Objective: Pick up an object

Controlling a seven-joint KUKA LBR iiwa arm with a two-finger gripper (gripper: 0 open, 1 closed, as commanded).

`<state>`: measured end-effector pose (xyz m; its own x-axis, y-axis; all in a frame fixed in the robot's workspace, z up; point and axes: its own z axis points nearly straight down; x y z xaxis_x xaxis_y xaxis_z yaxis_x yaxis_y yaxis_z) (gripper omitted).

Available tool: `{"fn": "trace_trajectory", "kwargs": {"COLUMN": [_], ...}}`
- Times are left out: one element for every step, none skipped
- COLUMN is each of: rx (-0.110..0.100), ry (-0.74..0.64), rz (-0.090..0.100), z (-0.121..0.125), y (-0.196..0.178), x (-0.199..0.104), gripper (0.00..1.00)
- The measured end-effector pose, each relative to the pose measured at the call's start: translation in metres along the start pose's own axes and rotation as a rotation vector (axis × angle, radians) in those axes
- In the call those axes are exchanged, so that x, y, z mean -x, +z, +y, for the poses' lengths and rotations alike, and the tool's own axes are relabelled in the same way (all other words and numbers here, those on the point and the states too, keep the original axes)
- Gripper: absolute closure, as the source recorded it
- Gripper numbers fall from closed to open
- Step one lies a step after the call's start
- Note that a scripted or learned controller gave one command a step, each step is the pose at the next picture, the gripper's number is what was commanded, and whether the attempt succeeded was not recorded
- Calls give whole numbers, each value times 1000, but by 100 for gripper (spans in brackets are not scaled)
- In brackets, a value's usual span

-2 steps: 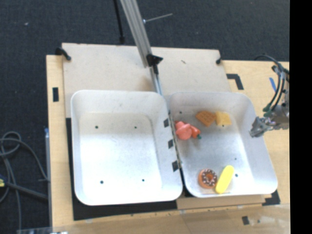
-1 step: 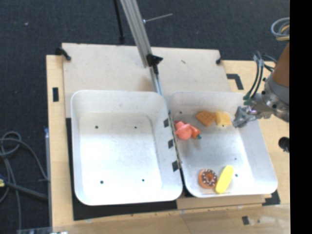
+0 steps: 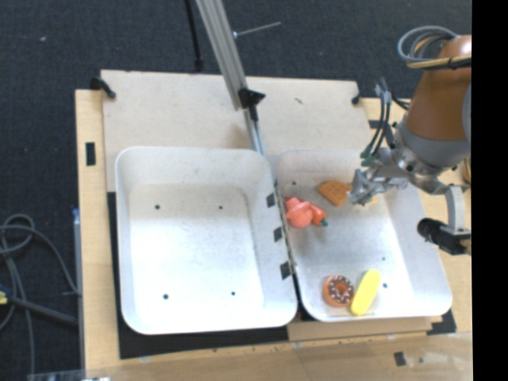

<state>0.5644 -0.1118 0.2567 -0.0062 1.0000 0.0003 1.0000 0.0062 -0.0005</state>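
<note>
A grey KUKA arm with an orange band [image 3: 435,94] is reaching in from the right of the camera view, and its gripper [image 3: 361,193] is hanging low over the far half of the right bin [image 3: 413,284]. Whether the gripper is open or closed cannot be told at this angle, and nothing is visibly sitting in its grasp.

Just to the gripper's left, almost touching it, a flat tan piece resembling a cracker [image 3: 334,191] is lying on the bin floor. Farther left and slightly nearer the camera, a pink-orange toy with a green tip [image 3: 303,213] is resting close to the wall dividing the two bins. Well apart from the gripper, toward the near edge of the same bin, a chocolate-frosted doughnut [image 3: 338,290] and a yellow banana-like piece [image 3: 365,292] are lying side by side, touching or nearly so.

The left bin [image 3: 127,213] is sitting well to the gripper's left on the wooden bench [image 3: 175,109]. A slanted aluminium post [image 3: 222,42] is rising behind the bins, beyond the gripper and to its left.
</note>
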Motion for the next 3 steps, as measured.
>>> {"fn": "trace_trajectory", "kwargs": {"rx": [3, 2, 4], "ry": [-1, 0, -1], "rz": [0, 0, 1], "z": [27, 45, 75], "y": [9, 18, 10], "x": [-55, -108, -161], "gripper": [100, 100, 100]}}
